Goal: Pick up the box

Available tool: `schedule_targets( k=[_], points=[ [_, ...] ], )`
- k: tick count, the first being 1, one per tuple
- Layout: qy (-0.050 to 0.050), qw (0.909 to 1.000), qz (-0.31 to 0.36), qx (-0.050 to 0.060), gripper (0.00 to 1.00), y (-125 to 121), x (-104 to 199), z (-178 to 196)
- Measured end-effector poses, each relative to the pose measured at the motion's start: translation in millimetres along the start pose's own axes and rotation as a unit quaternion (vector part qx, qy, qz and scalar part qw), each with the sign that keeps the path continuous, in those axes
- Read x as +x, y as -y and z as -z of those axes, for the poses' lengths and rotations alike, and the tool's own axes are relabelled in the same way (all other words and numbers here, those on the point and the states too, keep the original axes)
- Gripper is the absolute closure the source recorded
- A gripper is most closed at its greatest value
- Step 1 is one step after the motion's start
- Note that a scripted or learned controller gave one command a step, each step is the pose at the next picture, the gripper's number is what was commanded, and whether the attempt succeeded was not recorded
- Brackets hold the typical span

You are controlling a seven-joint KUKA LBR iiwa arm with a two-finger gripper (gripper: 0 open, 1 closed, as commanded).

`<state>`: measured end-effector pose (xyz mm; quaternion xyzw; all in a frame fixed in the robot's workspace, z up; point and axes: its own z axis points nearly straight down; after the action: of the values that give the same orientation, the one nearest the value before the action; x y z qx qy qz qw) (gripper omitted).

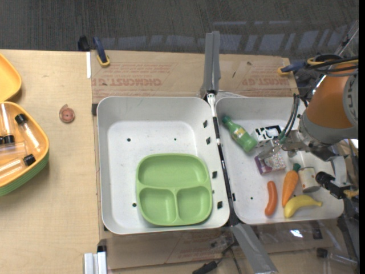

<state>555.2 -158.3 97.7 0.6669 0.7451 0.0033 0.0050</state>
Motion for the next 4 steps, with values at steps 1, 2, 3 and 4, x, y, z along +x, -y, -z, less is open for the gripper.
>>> schedule_targets(
  k=[1, 2, 3, 4],
  points=[
    [0.000, 0.9999, -0.015, 0.000, 0.00, 14, 33, 0],
    [-0.001, 0.9979, 0.064, 0.006, 0.00, -10, 54, -6],
    [-0.003, 0.9902, 0.140, 0.006, 0.00, 45, 64, -6],
    [-0.003, 0.9905, 0.137, 0.006, 1.00, 45, 63, 3]
  ],
)
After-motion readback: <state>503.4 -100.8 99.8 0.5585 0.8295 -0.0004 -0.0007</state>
